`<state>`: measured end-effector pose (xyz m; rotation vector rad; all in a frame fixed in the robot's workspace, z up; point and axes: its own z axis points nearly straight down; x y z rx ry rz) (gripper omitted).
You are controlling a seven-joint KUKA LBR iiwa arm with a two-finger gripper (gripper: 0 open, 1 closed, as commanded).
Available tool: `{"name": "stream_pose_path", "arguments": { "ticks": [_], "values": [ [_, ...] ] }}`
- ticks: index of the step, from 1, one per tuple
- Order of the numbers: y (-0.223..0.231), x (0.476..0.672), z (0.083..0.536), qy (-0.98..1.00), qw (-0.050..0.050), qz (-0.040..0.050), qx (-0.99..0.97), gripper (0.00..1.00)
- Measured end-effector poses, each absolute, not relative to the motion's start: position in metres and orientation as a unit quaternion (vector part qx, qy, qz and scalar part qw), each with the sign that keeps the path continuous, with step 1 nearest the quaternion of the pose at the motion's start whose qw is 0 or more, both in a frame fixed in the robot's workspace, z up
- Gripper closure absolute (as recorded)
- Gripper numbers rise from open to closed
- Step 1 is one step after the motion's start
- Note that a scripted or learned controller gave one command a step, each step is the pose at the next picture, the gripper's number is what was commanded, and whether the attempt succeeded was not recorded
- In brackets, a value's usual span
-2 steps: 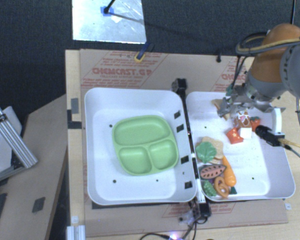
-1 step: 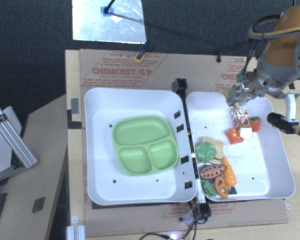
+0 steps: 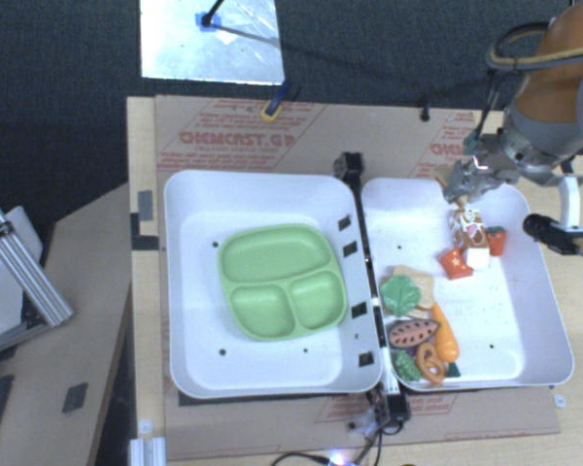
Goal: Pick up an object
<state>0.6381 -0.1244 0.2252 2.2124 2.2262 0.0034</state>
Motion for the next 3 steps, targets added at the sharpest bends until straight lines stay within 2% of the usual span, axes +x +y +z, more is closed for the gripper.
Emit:
{"name": "stream_pose_path", "arguments": {
  "ticks": [3],
  "values": [
    [0.001,0.549,0.216,0.710,-0.002,-0.0001,0.704,1.00]
  ]
}}
